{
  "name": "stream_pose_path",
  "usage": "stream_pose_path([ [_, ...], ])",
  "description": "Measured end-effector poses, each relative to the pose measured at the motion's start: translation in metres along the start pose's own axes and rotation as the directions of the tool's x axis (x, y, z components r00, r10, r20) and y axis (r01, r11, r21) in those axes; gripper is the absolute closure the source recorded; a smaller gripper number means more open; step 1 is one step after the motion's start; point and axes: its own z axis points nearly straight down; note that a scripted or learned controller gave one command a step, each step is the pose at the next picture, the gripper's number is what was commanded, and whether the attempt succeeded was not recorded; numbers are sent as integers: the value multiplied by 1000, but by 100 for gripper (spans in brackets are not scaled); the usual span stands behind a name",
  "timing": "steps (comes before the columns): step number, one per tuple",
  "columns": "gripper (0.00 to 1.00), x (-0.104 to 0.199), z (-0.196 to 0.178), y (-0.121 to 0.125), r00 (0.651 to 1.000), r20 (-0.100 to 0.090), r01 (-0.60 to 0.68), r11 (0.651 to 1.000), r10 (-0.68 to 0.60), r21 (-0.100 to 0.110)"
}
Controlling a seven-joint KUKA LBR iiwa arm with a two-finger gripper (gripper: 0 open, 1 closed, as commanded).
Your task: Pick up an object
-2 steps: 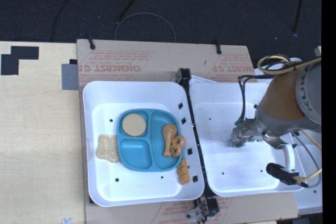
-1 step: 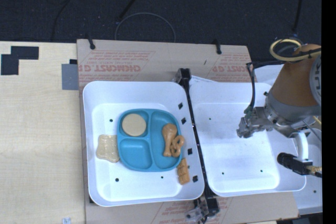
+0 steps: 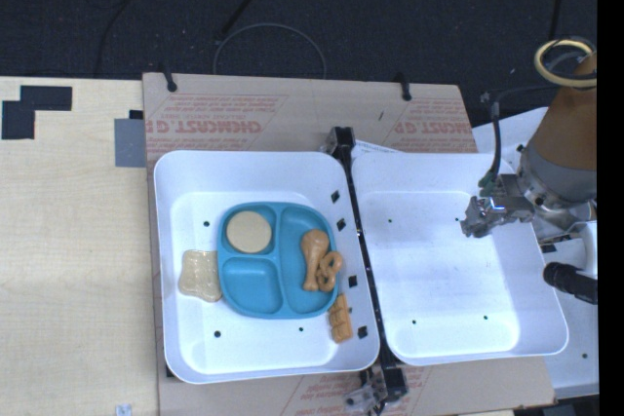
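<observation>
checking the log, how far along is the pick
Done: nothing looks picked. The round cookie and pretzel lie in the blue tray in the left bin. In hand: the gripper sits over the right bin, nothing visibly held. Left: reaching, grasping, lifting.

divided tray (image 3: pixel 255 292) in left bin (image 3: pixel 185 180), biscuit (image 3: pixel 248 232) in its rear compartment, right bin (image 3: pixel 439 336) alongside

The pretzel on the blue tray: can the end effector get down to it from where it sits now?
Probably yes. The pretzel lies uncovered in the blue tray, nothing above it. The end effector hangs over the right bin and must cross the divider.
</observation>
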Motion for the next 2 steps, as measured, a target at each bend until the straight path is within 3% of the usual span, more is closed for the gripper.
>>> stream_pose_path([
  [1,100,-1,-53,1,1000,0,1,1000,-1,0],
  [2,100,53,-38,18,1000,-3,3,1000,-3,8],
])
